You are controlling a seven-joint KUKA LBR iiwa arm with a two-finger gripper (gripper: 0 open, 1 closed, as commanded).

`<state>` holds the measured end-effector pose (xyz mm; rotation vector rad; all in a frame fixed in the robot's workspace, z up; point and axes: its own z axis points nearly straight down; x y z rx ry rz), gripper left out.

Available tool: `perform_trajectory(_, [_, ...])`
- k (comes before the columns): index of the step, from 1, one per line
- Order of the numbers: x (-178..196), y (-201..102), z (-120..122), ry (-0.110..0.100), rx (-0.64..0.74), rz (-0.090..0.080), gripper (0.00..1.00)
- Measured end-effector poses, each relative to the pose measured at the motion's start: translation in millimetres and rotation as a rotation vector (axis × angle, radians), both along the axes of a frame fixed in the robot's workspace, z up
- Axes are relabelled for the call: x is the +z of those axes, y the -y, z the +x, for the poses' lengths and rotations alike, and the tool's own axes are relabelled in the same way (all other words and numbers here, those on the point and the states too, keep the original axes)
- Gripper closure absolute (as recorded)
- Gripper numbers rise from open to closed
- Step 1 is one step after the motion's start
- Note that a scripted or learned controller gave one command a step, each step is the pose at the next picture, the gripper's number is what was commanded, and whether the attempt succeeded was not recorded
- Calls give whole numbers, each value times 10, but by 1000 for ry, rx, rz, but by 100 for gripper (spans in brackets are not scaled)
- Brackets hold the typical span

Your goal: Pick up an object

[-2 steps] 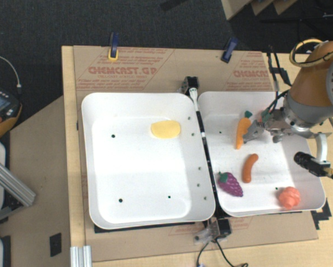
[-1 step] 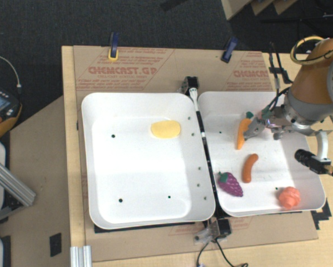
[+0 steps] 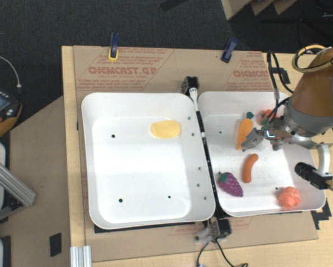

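Tool (image 3: 255, 141) is hovering low in the right bin (image 3: 227, 102), fingers spread, tips just beside the carrot (image 3: 244, 130), likely lining up a grab. Sausage (image 3: 248, 167), grapes (image 3: 230, 183), peach (image 3: 289, 197) are lying nearby.

Five toy foods lie in two white bins. In the left bin, a flat pale yellow piece (image 3: 165, 129) rests toward twelve o'clock. In the right bin, an orange carrot (image 3: 244, 130) stands nearly upright at ten o'clock, an orange sausage (image 3: 249, 167) lies near the centre, purple grapes (image 3: 230, 183) at seven o'clock, and a pink-orange peach (image 3: 289, 197) at five o'clock.
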<state>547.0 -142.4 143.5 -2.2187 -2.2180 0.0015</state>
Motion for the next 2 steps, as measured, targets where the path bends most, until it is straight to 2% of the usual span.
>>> perform_trajectory(1, [-575,-519,-206,-3,3,1,0])
perform_trajectory(2, [469,-526,260,14,3,-5,0])
